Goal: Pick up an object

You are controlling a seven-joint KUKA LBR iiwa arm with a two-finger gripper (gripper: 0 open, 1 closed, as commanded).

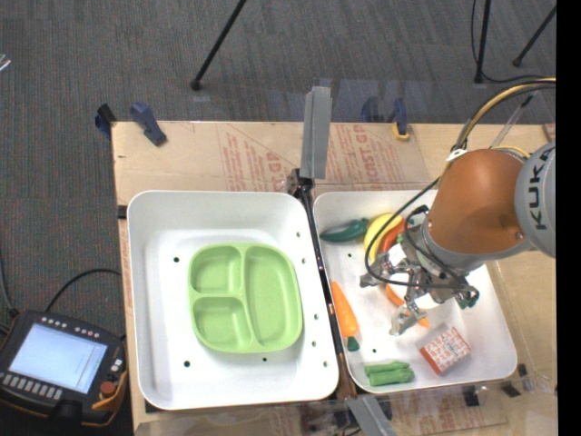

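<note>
right white bin (504,352): holds a smooth plastic orange toy carrot with a green tip (343,312) by the left wall, a dark green pepper-like piece (343,232) at the top left, a curved yellow banana-shaped toy (377,230) beside it, a bright green ridged pea-pod piece (388,372) near the front wall, and a small red-orange printed box (444,350) at the front right.

the metal two-finger gripper (406,321) hangs over the middle of this bin, pointing down toward the bin floor. the orange band of the arm (477,203) covers part of the bin's back and the far end of the banana; an orange sliver under the wrist is possibly another toy, too hidden to name. nothing can be made out between the fingers, and whether they are spread or closed cannot be told from this slant.

relative to the gripper: box just beside it to the front right, pea pod near to the front left, carrot to the left and apart.

left white bin (154,243): carries a light green three-compartment plastic tray (245,298) lying flat.

bench is brown cardboard-faced board (218,153). a teach pendant with a lit screen (59,361) sits at the lower left, cut off by the frame edge.
</note>
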